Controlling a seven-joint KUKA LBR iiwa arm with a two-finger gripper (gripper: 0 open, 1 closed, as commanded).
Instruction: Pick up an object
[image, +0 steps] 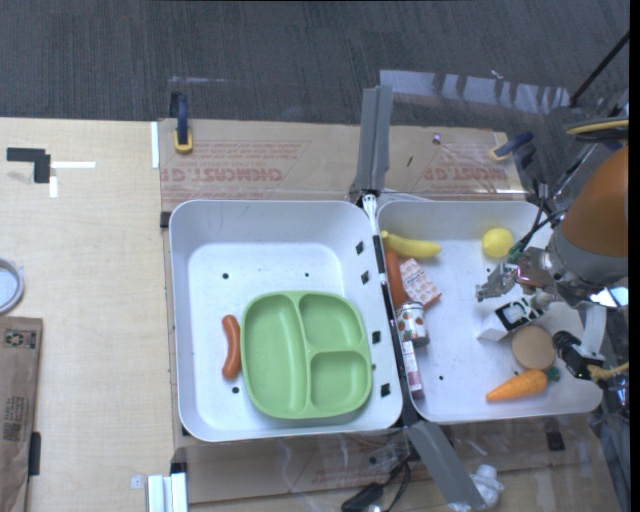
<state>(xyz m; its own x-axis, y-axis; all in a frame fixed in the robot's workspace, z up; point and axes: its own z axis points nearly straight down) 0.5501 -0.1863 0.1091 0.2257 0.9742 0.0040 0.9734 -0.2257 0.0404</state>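
Grey claw: my two-finger gripper (497, 284) sits low over the right white plastic bin (455, 395), near its right wall. I can't tell its finger state from this angle.
Nearest target: round tan disc-shaped object (533, 349), down-frame and slightly right of the claw, near but apart from it. I'd go for this one.
Its shape: flat, round, no long axis, so I judge approach angle doesn't matter much.
Neighbour: orange plastic toy carrot (518, 385), just beside the disc on its lower-left; long axis runs left-right, slightly tilted up to the right.
Alt target: small yellow lemon-shaped ball (497, 241), up-frame of the claw, smooth and round, likely to roll.
Far side of bin: yellow plastic banana (412, 245), a small labelled can (411, 327), packed along the left wall, awkward reach.
Other bin: left white bin (200, 250) holds green three-compartment plastic plate (305, 353) and orange-red toy sausage (231, 346), long axis up-down, well apart from my arm.
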